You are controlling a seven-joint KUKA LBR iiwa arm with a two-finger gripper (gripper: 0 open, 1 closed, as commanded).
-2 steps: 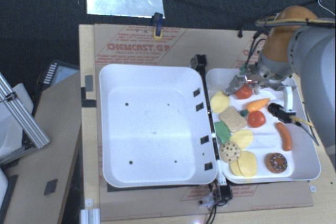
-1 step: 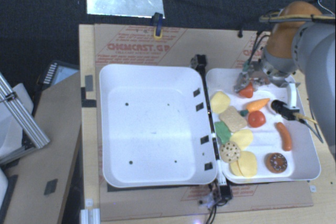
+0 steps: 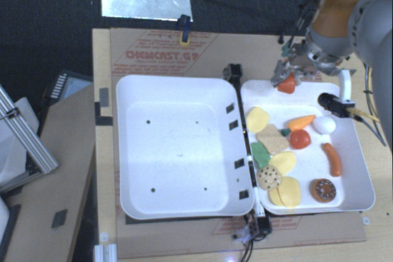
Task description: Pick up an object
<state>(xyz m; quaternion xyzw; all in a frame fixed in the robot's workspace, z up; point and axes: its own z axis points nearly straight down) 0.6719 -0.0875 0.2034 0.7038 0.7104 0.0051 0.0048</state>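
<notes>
- The two bins are smooth, shallow white plastic with rounded corners; the left bin [image 3: 178, 144] shows only small dark dots on its floor.
- The right bin [image 3: 356, 193] carries plastic food: pale yellow rounds, a tan cracker [image 3: 272, 138], a speckled cookie [image 3: 268, 177], a green piece, a carrot [image 3: 301, 123], a tomato [image 3: 300, 139], a white egg [image 3: 324, 126], a sausage [image 3: 332, 158] and a glossy donut [image 3: 323, 190].
- My gripper [image 3: 287, 78] hangs at the right bin's far edge, fingers closed around a small red-orange piece [image 3: 286, 85].
- That piece is rounded and shiny, lifted at the bin's far rim, near its far left corner.
- The food crowds the right bin's left side and middle; its far right corner lies open, under a black part of my arm.
</notes>
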